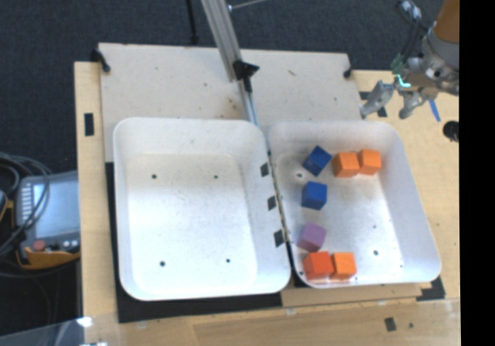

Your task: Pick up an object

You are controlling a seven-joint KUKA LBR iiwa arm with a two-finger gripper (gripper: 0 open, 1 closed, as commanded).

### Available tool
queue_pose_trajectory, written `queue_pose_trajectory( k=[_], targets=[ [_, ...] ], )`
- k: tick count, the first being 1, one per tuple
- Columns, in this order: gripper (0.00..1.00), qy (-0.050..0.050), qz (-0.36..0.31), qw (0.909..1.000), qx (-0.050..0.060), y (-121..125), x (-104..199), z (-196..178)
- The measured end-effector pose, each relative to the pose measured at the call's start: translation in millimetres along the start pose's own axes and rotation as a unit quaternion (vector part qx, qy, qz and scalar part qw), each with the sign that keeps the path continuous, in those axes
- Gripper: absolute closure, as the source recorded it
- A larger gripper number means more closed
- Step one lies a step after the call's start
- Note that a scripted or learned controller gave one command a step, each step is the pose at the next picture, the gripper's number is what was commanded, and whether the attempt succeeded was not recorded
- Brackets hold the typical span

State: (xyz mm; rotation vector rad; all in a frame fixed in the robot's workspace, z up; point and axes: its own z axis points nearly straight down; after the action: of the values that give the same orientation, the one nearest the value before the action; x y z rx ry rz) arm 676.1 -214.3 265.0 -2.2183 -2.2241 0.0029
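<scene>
Gripper (392,103) hangs open with nothing in it, over the bench just past the right bin's (414,205) far edge. Blocks (315,195) all sit in that bin.

Views: one, camera view | Mount: fixed above the bench (93,182) | Facing: downward at a slant, far edge at frame top | Range: moderate, both the left bin (124,143) and right bin (410,205) fully framed, floor visible beyond | Arm entry: frame right, upper corner
</scene>
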Motion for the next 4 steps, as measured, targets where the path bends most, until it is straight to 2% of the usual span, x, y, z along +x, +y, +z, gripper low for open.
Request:
queue_pose_trajectory(
  k=[1, 2, 3, 4],
  targets=[
    [0.00, -0.001, -0.002, 1.0000, 0.000, 0, 0, -1],
    [0.00, 0.000, -0.002, 1.0000, 0.000, -1, 1, 40],
    [0.00, 0.000, -0.002, 1.0000, 0.001, -6, 5, 100],
    [0.00, -0.004, -0.002, 1.0000, -0.006, -4, 4, 135]
  ],
)
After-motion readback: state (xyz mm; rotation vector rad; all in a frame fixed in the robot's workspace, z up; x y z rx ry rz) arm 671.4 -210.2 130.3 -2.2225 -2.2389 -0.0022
